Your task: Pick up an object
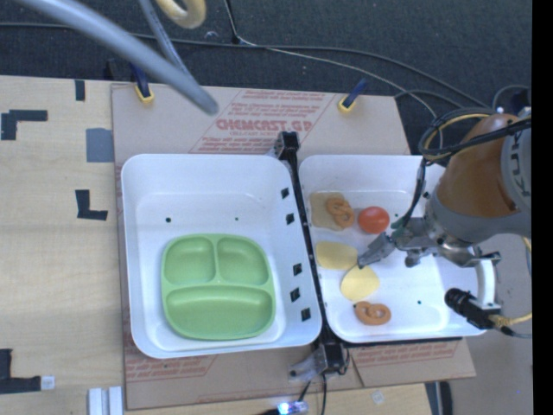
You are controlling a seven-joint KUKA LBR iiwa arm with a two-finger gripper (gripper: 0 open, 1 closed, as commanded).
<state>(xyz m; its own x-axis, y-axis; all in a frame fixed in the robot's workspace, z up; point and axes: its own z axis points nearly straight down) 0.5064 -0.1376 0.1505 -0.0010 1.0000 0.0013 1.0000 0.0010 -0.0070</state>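
In the right bin (415,171) lie several small food items. A tan piece with an orange pretzel on it (333,210) is at the far left, and a red ball (373,220) is beside it. Two pale yellow discs (335,254) (359,284) lie in the middle, and another orange pretzel (373,313) is near the front wall. My gripper (376,251) reaches in from the right and hangs low between the red ball and the yellow discs, its tip just right of the upper disc. I see nothing held in it.
The left bin (138,188) holds a green divided plate (218,285). A black divider (298,232) runs between the two bins. The arm's orange band (471,175) looms over the right bin's right side. Cables (346,59) trail behind the bins.
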